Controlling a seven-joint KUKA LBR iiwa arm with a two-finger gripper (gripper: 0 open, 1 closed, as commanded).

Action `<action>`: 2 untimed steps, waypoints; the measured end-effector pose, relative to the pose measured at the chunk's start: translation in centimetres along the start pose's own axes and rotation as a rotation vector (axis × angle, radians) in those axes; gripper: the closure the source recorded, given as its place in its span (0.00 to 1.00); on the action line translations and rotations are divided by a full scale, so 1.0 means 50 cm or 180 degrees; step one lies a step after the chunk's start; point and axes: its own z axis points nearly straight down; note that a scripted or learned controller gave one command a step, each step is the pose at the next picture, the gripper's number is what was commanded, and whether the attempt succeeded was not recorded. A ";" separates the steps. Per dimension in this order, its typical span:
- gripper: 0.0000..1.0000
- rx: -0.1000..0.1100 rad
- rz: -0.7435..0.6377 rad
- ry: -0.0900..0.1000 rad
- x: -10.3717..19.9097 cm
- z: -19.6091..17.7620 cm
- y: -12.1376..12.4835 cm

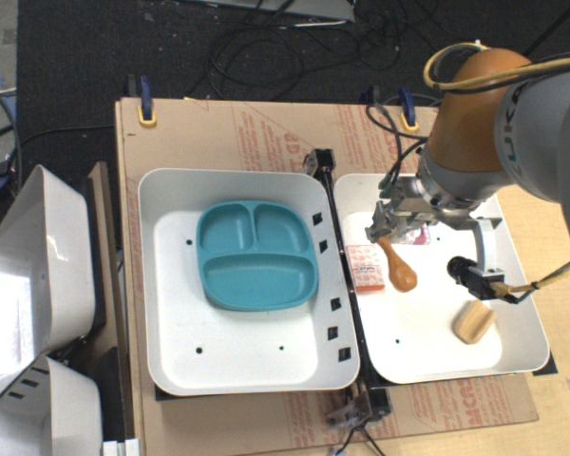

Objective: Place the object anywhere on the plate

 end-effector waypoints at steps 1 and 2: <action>1.00 -0.0013 -0.0006 0.0002 0.105 -0.032 -0.008; 1.00 -0.0013 -0.0011 0.0003 0.224 -0.055 -0.021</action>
